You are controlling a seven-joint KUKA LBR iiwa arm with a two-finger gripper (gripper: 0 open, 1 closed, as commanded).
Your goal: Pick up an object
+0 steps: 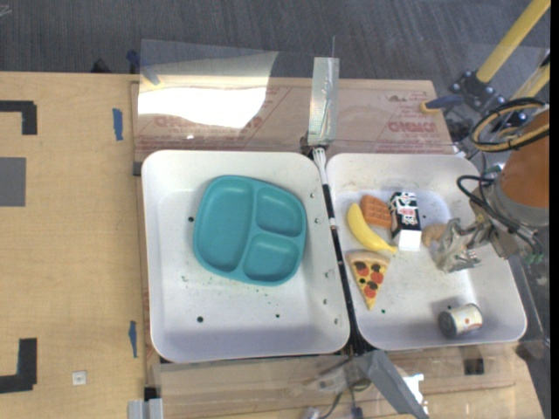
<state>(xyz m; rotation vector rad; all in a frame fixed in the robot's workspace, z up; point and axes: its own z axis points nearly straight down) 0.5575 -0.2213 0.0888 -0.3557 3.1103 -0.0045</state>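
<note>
I hang over the right bin [511, 317], reaching in from its right side, my fingers [452, 250] low over the bin floor just right of the small cluster of toys. Whether they are apart or together I cannot tell (they are a blur of metal and cable from up here), and nothing shows between them.

The candidates all lie along the left part of this bin: a banana [367, 228], an orange-brown piece [377, 209] touching its top, a black-and-white carton [405, 211] standing beside that with a white block [409, 240] at its foot, and a pizza slice [369, 278] below. A silver can [459, 319] lies on its side near the front, well apart from the rest, so I judge it the easiest to take without nudging neighbours.

The left bin [166, 260] carries a teal divided plate [249, 230], likely there as a place for things to land.

Reddish printing runs across the clear sheets behind the bins, too faint for me to read; the carton's markings are likewise too small.
</note>
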